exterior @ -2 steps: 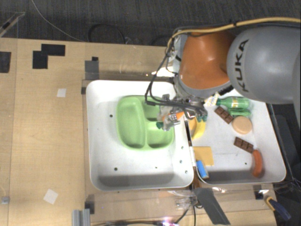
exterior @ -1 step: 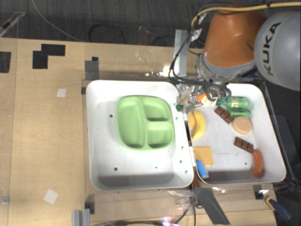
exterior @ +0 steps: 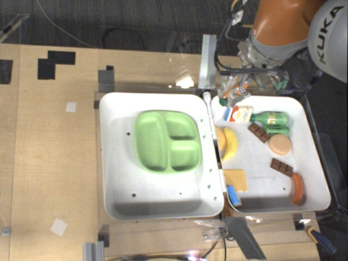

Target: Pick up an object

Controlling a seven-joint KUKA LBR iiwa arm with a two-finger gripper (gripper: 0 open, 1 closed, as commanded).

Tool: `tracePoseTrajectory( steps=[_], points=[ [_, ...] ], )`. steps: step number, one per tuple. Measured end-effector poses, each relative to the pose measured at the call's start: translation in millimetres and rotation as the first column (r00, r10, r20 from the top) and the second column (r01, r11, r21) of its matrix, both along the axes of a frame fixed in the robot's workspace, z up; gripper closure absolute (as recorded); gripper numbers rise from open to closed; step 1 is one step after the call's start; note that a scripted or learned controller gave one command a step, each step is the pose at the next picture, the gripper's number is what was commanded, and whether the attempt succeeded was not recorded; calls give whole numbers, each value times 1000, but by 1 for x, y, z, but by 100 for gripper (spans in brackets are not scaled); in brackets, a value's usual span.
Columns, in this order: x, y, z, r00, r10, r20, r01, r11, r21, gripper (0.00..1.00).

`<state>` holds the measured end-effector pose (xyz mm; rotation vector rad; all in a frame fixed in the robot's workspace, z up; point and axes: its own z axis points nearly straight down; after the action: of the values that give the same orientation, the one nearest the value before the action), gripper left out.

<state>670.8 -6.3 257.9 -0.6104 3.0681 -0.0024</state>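
Observation:
My gripper (exterior: pixel 234 94) hangs over the back left corner of the right bin (exterior: pixel 312 145), below the arm's orange band. Just in front of it lies a small red and white carton (exterior: pixel 240 114). A green bottle (exterior: pixel 274 119) lies on its side to the carton's right. A yellow banana (exterior: pixel 230 143) rests against the bin's left wall. Two brown chocolate bars (exterior: pixel 259 132) (exterior: pixel 281 167), a round tan biscuit (exterior: pixel 280 144), a reddish sausage (exterior: pixel 297 190), a yellow cheese slice (exterior: pixel 235 179) and a small blue item (exterior: pixel 233 195) are spread over the bin floor.
The left bin (exterior: pixel 117 189) holds a green divided plate (exterior: pixel 166 140). A metal post (exterior: pixel 206 64) stands behind the wall between the two bins, close to the left of the gripper. Cables run along the arm's wrist.

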Motion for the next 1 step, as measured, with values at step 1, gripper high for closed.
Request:
tracePoseTrajectory(
  steps=[1],
  points=[
    [0, -26, 9, 957, -290, -2, 290, 957, 3, 100]
  ],
)
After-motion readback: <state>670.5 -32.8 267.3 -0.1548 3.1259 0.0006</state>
